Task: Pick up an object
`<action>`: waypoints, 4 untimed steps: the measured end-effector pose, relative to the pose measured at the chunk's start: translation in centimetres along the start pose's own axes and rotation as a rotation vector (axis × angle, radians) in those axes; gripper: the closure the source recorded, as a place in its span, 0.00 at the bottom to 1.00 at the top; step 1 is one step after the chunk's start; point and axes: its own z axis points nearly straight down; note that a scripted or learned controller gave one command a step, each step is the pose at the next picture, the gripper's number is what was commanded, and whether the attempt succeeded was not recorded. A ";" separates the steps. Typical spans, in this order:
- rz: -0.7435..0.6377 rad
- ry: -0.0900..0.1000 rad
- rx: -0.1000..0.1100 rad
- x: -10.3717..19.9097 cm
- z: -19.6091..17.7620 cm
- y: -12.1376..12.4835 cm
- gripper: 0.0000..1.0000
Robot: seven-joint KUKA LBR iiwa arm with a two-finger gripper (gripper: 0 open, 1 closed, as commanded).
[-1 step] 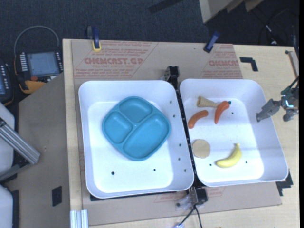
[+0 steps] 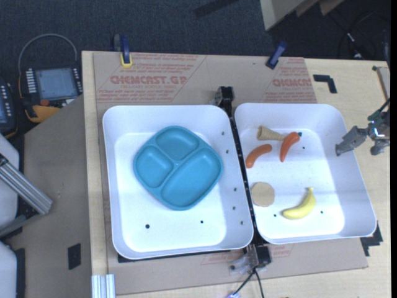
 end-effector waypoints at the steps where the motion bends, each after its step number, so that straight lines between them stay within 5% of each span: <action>1: 0.000 0.004 0.007 0.4 6.1 0.6 0.00; 3: 0.000 0.004 0.007 0.7 17.4 0.0 0.00; 4: 0.000 0.000 -0.001 0.5 16.0 0.2 1.00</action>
